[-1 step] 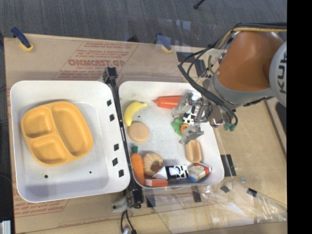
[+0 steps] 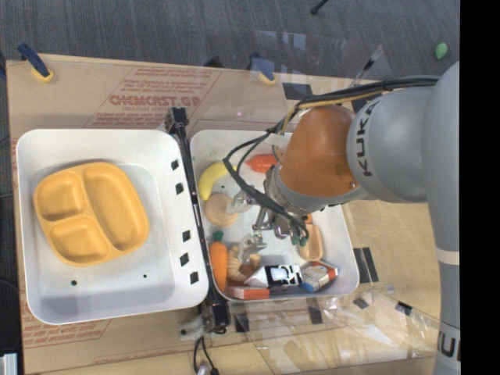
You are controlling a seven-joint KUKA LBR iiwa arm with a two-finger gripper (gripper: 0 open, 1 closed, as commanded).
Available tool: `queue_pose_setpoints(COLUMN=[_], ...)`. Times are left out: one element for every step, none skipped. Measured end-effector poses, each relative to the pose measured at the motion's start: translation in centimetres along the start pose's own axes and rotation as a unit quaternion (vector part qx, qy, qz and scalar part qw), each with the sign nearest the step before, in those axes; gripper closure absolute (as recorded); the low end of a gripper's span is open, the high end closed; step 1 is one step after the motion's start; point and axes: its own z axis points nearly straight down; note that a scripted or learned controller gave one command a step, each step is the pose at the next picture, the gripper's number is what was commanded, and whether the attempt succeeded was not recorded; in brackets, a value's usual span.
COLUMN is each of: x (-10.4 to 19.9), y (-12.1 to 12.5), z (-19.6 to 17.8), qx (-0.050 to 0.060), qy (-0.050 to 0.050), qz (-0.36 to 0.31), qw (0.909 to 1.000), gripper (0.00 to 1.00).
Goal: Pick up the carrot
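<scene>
The carrot (image 2: 219, 266) is a short orange piece lying lengthwise against the left wall of the right bin (image 2: 344, 244), near its front corner, with a small green bit at its far end. My gripper (image 2: 262, 229) hangs below the orange wrist band over the middle of that bin. It is to the right of the carrot and a little behind it, apart from it. The wrist and cables hide much of the gripper. I see nothing held in it.
Around the gripper lie a yellow banana (image 2: 211, 180), a beige lump (image 2: 221, 208), an orange-red piece (image 2: 262, 162) half under the arm, a hot dog (image 2: 311, 244) and packaged items (image 2: 281, 281) along the front wall. The left bin (image 2: 160, 276) holds a yellow divided tray (image 2: 90, 211).
</scene>
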Motion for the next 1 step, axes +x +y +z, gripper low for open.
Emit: queue_pose_setpoints(x=[-1.13], y=[-6.52], z=[1.70], qx=[-0.001], qy=[0.007], qz=[-0.059], qw=[0.9982], gripper=[0.00])
